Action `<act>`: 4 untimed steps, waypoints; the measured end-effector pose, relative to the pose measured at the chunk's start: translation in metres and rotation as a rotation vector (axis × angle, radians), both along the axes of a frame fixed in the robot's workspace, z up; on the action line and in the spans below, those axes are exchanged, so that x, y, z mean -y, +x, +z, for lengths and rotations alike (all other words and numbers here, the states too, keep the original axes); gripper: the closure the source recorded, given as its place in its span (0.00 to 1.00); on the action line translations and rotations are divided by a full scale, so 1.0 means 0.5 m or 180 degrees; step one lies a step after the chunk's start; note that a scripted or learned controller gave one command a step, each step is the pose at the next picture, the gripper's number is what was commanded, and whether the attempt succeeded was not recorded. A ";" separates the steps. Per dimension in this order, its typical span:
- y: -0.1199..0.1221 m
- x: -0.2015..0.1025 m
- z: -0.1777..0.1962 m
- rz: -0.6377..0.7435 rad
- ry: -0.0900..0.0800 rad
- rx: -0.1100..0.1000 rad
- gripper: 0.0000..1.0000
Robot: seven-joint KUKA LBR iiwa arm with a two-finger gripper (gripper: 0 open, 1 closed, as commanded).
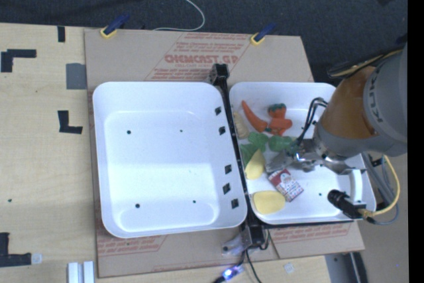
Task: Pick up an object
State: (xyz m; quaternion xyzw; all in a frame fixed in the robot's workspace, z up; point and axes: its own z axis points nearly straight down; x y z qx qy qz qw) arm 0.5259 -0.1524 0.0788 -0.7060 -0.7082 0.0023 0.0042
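The right bin [311,203] holds several small objects. An orange carrot-like piece [253,117] and a red-orange piece with a green top [279,117] lie near its back. A green piece [278,142] and a green leafy piece [251,154] sit in the middle. A yellow piece [254,168] and a yellow oval [267,201] lie along the left wall and front. A red and white packet [287,185] rests near the front. My gripper [293,159] is low in this bin, between the green piece and the packet. Nothing is visibly lifted.
The left bin [159,162] lies beside the right one, with a black divider [228,136] between them. The grey arm with its orange band [354,113] covers the right bin's right side. A black cable fitting [344,202] hangs over the bin's front right corner.
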 end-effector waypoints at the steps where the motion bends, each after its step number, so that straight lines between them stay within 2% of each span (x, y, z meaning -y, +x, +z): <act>1: 0.004 0.004 0.036 -0.0006 -0.0007 0.0023 1.00; 2: 0.129 -0.032 0.011 0.0006 -0.0009 0.0032 1.00; 3: 0.256 -0.013 0.003 -0.0017 0.0045 -0.0259 1.00; 4: 0.254 -0.013 0.003 -0.0022 0.0044 -0.0248 0.00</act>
